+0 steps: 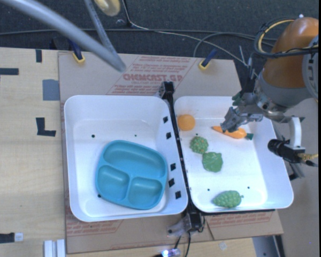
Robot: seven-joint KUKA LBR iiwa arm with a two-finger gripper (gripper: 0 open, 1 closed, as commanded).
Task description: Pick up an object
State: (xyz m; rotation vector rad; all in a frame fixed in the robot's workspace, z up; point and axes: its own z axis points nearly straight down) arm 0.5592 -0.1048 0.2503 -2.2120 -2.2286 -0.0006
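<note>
**Operator:** Two bins, one camera view. Report contents.

**Technician:** Camera view, looking down at a slant. The left bin (pixel 77 143) holds a blue divided tray (pixel 131 174) and nothing else I can make out. The right bin (pixel 267 189) holds five items: an orange ball (pixel 186 122) near the divider, two green leafy pieces (pixel 199 144) (pixel 212 161) just below it, a third green piece (pixel 227 198) near the front wall, and an orange carrot-shaped toy (pixel 236 134) toward the back right.

**Operator:** Arm position?

**Technician:** The arm reaches in from the right, with the gripper (pixel 234 123) lowered over the right bin, directly at the carrot-shaped toy. The tips appear to touch or nearly touch it.

**Operator:** State of the fingers?

**Technician:** Cannot tell. The wrist body and the dark fingers blur together at this angle, so whether they are spread, closed, or gripping the toy is not readable.

**Operator:** Task progress?

**Technician:** Judged as mid-attempt. The approach looks complete, and the toy lies flat on the bin floor, so no lift is evident. Remaining: confirm a secure grip, then raise the object clear. All other items sit apart from the gripper, untouched.
</note>
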